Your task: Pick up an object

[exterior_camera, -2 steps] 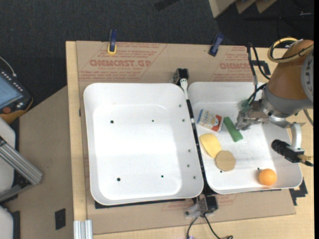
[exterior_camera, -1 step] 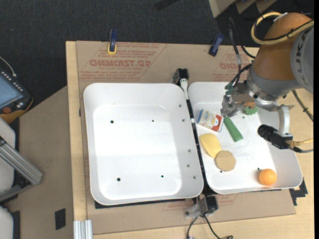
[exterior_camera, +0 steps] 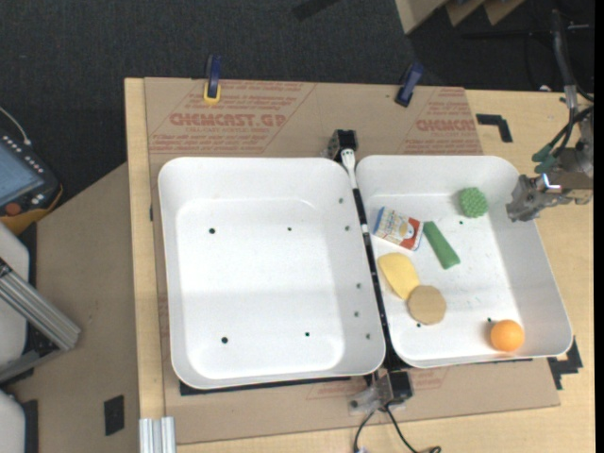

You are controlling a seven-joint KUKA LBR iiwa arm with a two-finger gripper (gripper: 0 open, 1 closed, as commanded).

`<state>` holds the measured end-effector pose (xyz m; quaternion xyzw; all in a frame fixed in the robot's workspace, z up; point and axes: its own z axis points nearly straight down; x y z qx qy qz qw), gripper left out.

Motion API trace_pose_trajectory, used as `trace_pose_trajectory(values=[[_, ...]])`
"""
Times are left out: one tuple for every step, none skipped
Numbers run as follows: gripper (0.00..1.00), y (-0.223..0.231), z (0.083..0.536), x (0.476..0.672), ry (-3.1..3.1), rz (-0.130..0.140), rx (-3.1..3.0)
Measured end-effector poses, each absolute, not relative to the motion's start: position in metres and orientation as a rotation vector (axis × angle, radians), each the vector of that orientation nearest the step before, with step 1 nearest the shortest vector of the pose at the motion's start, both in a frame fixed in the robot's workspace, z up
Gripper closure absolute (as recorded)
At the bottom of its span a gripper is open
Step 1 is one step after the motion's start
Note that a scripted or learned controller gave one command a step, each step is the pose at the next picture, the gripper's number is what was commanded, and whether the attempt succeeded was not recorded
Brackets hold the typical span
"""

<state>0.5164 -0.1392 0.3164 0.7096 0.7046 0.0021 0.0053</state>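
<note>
The right bin [exterior_camera: 528, 253] holds several objects. A green bumpy ball [exterior_camera: 472, 202] lies near its far right side. A small white carton with blue and red print [exterior_camera: 396, 227] lies near the bin's left wall, with a green block [exterior_camera: 440, 244] beside it. Below them sit a yellow piece [exterior_camera: 398, 274], a tan round disc [exterior_camera: 427, 305] and an orange ball [exterior_camera: 507, 335]. My gripper [exterior_camera: 525, 200] hangs at the right bin's right rim, just right of the green ball, with nothing seen held in it.
The left bin [exterior_camera: 189, 253] lies beside the right one on a cardboard-covered bench [exterior_camera: 283, 111]. Two blue clamps [exterior_camera: 213, 79] hold the cardboard at the back edge. Cables run at the front near the bins' junction [exterior_camera: 382, 394].
</note>
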Motion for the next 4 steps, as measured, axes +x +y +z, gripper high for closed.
trace_pose_trajectory(values=[[1.00,-0.225,0.343,0.477,2.204,-0.002,2.225],[1.00,-0.161,0.408,0.481,2.222,0.008,2.209],[1.00,-0.228,0.400,0.479,2.211,-0.002,2.223],[1.00,-0.145,0.452,0.483,2.226,0.010,2.205]])
